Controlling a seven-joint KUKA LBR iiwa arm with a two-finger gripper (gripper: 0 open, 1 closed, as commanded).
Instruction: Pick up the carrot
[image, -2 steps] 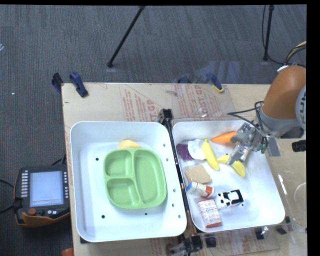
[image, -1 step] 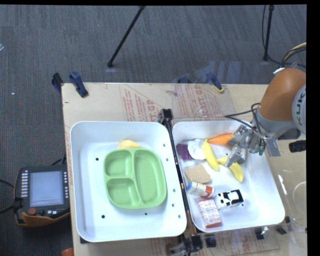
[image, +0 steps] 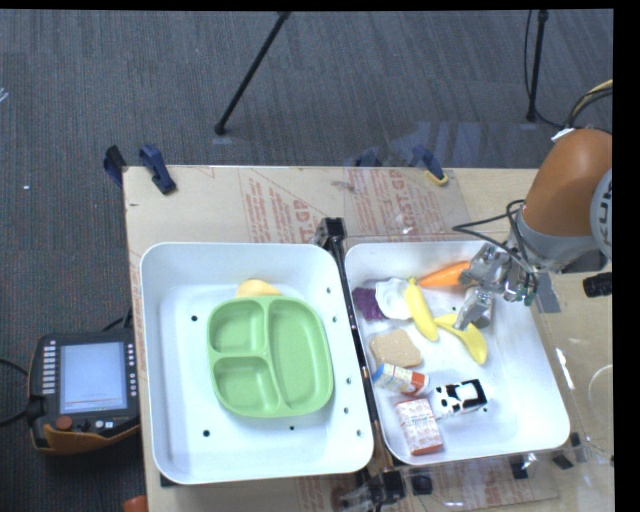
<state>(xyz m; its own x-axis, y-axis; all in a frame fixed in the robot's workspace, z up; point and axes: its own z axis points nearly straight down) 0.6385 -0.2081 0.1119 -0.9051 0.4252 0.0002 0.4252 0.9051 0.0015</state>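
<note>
Looking into the right bin (image: 545, 395), I see the carrot (image: 446, 275) near its far wall, just beside the tool (image: 478, 300). I cannot tell whether the tool is released or clenched. I'd straddle the carrot's thick middle, avoiding the bananas (image: 424, 312).

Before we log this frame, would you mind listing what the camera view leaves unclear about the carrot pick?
- Carrot: its right end is covered by the pincer, so contact there is hidden.
- Yellow object in the left bin: mostly behind the green divided plate; unidentifiable.
- Small carton: label too small to read.
</note>
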